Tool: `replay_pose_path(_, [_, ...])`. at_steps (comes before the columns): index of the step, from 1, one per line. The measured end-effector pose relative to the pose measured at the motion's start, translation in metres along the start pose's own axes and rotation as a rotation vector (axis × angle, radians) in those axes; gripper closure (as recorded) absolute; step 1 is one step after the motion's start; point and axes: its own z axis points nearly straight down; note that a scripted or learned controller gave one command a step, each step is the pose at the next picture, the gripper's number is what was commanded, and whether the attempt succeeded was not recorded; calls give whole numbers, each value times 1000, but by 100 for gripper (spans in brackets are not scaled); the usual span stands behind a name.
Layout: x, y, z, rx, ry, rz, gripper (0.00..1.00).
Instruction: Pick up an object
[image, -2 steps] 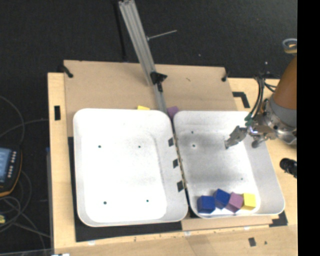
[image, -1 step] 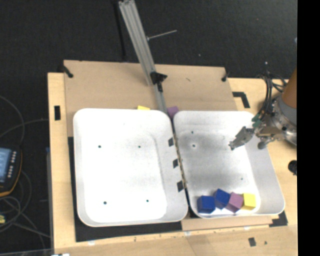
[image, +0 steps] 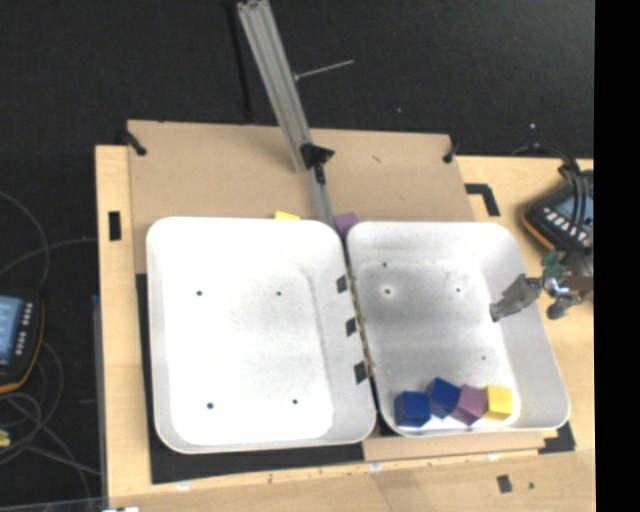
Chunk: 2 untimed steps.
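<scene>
Arm (image: 560, 285) reaches over right bin's (image: 530, 330) edge.

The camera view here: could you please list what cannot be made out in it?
- Gripper: small and blurred at the right bin's edge; arm cut off by the frame.
- Yellow block and purple block: partly hidden behind the bins' far rims.
- Blocks in the near corner: crowded, count uncertain.

The arm is cut off by the picture's right edge, just beside the right bin (image: 520, 250); the hand (image: 508, 300) over that bin's right rim is too small and blurred to read. Behind the bins' far rims, a yellow piece (image: 287, 216) and a purple piece (image: 345, 222) are mostly hidden.
</scene>
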Motion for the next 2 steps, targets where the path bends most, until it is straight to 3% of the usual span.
replay_pose_path(2, [44, -2, 14, 3, 3, -7, 0])
